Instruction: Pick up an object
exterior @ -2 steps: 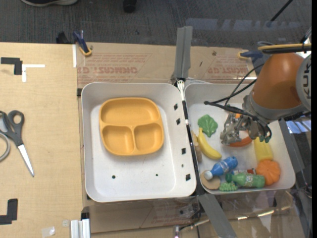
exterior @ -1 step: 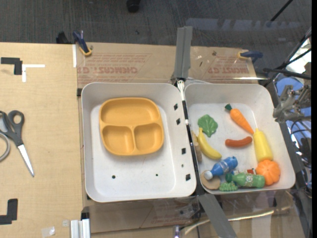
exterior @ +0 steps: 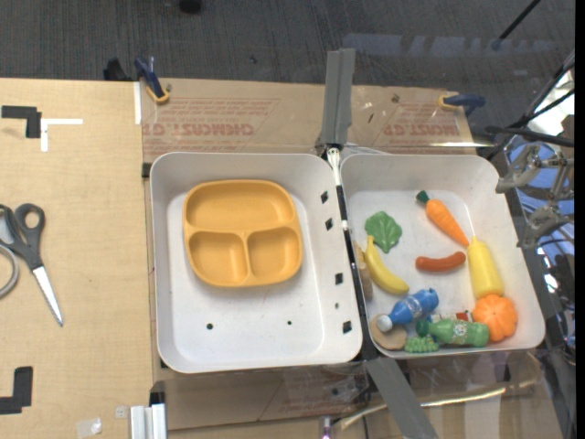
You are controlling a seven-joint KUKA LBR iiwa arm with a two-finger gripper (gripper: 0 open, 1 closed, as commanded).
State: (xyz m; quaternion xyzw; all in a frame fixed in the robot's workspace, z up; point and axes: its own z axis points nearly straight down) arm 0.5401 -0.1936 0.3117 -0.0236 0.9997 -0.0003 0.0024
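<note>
Cardboard-covered bench holds two white bins; the right bin contains the toys. Recommended target: the toy carrot, lying apart, above the sausage and right of the green leaf. Descend centred, fingers across its narrow width. Gripper state: cannot tell.
</note>
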